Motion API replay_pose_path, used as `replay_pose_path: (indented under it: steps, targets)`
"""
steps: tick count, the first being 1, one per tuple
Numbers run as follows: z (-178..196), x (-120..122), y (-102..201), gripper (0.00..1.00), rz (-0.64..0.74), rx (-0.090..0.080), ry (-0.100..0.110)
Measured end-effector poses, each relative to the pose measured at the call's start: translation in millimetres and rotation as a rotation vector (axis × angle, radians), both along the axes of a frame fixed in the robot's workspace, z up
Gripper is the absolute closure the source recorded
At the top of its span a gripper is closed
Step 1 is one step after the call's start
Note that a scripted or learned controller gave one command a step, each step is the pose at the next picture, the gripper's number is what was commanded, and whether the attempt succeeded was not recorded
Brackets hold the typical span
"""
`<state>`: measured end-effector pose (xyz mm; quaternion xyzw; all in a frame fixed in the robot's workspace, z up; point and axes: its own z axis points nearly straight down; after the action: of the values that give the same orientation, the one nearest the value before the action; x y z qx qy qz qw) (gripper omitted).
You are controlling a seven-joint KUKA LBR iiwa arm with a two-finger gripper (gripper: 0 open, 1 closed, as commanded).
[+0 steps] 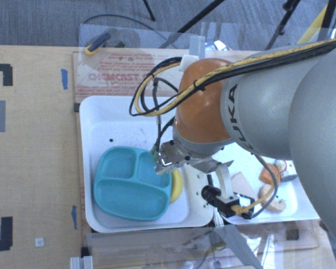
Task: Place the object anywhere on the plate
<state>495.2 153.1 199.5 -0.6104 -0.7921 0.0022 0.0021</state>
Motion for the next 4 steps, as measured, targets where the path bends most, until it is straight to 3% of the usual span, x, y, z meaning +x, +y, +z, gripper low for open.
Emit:
replay_pose_path:
  steps: [1,2,3,4]
  targets:
    - [13.4,-14.7,-36.8,1.0,-0.441,-0.003,-0.002]
    - [-13.8,-16.5,30.6,1.0,-0.439,-0.004,0.0]
    - [-28.7,44.5,15.9,1.0,-0.725,-0.004,-0.004]
    - [9.7,-15.9,-59.0,1.0,-0.624,-0.004,0.001]
